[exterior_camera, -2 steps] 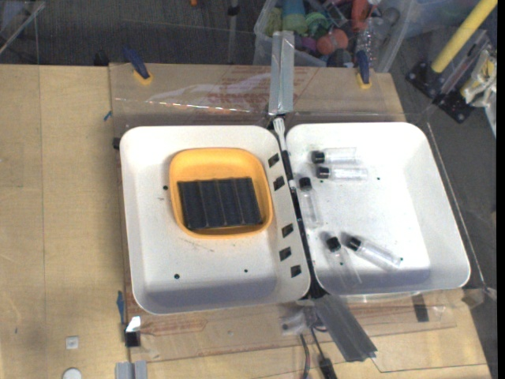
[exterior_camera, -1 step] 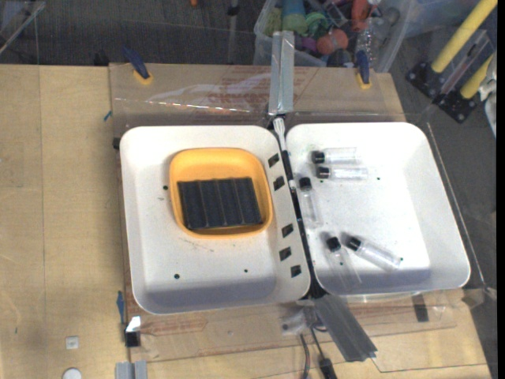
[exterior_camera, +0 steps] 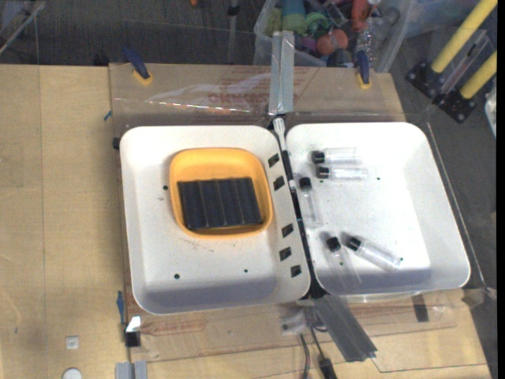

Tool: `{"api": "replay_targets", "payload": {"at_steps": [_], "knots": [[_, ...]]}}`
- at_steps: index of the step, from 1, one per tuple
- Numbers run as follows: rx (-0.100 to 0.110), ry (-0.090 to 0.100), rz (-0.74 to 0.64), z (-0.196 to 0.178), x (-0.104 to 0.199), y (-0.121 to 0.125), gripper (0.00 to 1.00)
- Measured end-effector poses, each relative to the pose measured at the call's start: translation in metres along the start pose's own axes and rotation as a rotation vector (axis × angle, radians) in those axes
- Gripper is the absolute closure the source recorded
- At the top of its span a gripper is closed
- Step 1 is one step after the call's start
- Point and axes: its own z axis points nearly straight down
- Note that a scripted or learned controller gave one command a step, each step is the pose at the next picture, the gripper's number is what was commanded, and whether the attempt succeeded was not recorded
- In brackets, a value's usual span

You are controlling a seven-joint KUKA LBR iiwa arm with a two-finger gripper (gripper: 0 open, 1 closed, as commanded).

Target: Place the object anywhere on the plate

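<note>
Bench [exterior_camera: 55, 212] wood nearest the lens carries everything, with two white bins clamped side by side so neither shifts under the arm. In the left bin [exterior_camera: 142, 212] sits the plate [exterior_camera: 221, 158], yellow with a dark ridged insert, set roughly mid-bin so it can be reached from above on any side. The right bin [exterior_camera: 418, 204] serves as the supply side: several clear vials with black caps lie flat and loose. A pair [exterior_camera: 338, 164] rests near its far edge, one [exterior_camera: 306, 200] lies along the wall between the bins, and another [exterior_camera: 372, 251] lies nearer the front. None is on the plate, so I judge the task not yet begun. What state the gripper is in I cannot tell.
</note>
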Motion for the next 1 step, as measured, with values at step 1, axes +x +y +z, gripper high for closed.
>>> {"api": "replay_targets", "payload": {"at_steps": [1], "knots": [[-0.003, -0.001, -0.394, 0.0010, 0.0017, 0.0055, 1.00]]}}
